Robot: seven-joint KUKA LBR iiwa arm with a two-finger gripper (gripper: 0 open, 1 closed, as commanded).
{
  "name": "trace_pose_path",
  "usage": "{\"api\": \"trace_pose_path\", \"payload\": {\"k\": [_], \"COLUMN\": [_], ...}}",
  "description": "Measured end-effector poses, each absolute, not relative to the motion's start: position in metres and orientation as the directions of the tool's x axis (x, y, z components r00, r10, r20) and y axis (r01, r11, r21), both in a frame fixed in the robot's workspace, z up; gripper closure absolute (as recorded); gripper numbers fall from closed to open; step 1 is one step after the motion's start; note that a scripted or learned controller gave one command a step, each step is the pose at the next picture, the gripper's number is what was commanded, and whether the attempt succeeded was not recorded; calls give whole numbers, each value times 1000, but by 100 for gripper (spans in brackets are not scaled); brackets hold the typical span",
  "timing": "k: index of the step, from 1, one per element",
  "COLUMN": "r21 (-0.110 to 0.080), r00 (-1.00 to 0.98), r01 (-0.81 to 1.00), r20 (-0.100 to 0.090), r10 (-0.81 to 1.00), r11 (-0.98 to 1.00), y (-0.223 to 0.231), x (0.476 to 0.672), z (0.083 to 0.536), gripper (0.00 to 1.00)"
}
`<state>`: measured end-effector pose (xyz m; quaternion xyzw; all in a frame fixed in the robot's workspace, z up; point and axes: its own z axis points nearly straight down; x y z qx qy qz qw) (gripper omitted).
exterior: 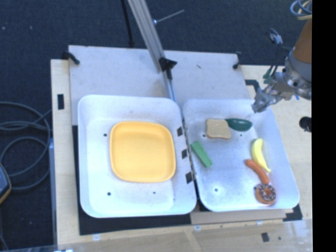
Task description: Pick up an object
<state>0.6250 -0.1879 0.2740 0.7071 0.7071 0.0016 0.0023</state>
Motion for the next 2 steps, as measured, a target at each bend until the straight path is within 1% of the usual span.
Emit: {"api": "trace_pose_path", "payload": {"k": [1, 2], "r21": [2, 0], "r00": [-4, -3], "r01": [1000, 1000], "r20": [0, 0], "r10": [1000, 1000], "r11": [4, 3], "y": [-131, -82], "x": [625, 620], "z": [276, 260], "gripper": [100, 100]}}
